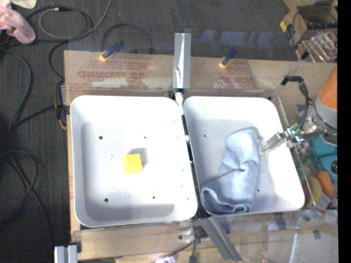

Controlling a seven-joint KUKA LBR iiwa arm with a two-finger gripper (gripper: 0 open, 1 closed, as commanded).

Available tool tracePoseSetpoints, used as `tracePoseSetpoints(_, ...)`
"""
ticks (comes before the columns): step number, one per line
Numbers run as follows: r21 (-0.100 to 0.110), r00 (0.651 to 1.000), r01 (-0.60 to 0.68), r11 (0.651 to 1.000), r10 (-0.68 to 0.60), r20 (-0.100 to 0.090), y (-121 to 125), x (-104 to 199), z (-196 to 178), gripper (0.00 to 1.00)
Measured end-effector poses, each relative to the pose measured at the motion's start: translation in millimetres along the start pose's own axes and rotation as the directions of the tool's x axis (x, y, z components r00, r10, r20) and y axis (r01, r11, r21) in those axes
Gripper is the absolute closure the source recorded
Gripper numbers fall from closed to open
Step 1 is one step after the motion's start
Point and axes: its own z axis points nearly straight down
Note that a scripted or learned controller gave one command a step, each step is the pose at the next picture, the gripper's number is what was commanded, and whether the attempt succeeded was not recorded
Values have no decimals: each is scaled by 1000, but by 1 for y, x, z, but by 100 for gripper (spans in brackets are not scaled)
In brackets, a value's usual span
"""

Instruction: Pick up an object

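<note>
Gripper (270,143) is hovering beside crumpled pale-blue cloth (239,169) in right white bin (285,119) | grip: cannot tell | nothing lifted; pick is pending

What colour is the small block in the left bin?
Yellow. The block shows clearly in the camera view.

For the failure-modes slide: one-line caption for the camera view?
Gripper at the upper edge of a pale blue cloth in the right bin; yellow block lies in the left bin.
</note>
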Motion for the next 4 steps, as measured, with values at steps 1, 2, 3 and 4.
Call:
tracePoseSetpoints(1, 2, 1000, 13, 1000, -13, 1, 48, 45, 31, 0)
tracePoseSetpoints(2, -7, 1000, -20, 1000, 20, 4, 28, 16, 131, 0)
tracePoseSetpoints(3, -19, 1000, -22, 1000, 22, 0, 88, -33, 134, 0)
tracePoseSetpoints(4, -19, 1000, -22, 1000, 22, 8, 88, -35, 126, 100)
